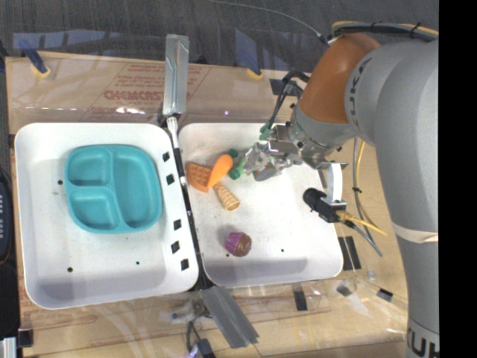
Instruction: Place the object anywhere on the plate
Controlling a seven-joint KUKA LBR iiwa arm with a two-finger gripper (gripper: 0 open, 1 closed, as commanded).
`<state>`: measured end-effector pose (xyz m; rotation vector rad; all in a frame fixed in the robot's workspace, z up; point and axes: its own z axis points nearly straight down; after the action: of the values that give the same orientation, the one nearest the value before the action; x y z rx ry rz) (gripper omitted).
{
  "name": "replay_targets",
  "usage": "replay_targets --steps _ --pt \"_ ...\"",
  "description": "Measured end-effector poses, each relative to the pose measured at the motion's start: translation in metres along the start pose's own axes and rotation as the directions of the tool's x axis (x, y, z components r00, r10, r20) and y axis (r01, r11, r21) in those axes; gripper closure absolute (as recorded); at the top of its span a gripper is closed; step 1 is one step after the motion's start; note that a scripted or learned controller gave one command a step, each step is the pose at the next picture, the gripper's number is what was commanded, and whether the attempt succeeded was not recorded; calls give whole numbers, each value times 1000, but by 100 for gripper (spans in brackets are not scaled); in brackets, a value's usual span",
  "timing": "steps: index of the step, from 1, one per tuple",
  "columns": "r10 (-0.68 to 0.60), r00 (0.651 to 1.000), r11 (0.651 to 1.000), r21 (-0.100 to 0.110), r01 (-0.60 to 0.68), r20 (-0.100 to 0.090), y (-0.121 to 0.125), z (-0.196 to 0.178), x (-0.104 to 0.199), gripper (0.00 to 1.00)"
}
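1. Two shallow white bins sat side by side on the bench: the left bin [33, 274] and the right bin [298, 267].
2. A teal divided plate [113, 186] lay flat in the left bin, toward its 10 o'clock part, with three compartments showing.
3. The grey arm [402, 125], with its orange band [335, 80], reached in from 3 o'clock over the right bin.
4. The gripper [261, 164] hung low over the right bin's 12 o'clock area; whether its fingers were apart or closed could not be told, and nothing could be seen between them.
5. A toy carrot [220, 170], orange with a green top, lay tilted at 9 o'clock from the gripper, its green end just beside the gripper; contact could not be judged.
6. An orange ridged waffle-like piece [198, 177] lay touching the carrot at its 9 o'clock side, near the divider between the bins.
7. A tan cone-shaped piece [227, 198] lay just at 6 o'clock from the carrot.
8. A purple rounded piece [238, 243] rested apart from the others, toward the right bin's 6 o'clock edge.
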<state>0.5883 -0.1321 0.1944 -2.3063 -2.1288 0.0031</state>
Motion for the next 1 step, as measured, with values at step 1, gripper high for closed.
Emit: replay_targets --steps 1 --pt "94 996 996 0 -94 -1 23 4 96 100"
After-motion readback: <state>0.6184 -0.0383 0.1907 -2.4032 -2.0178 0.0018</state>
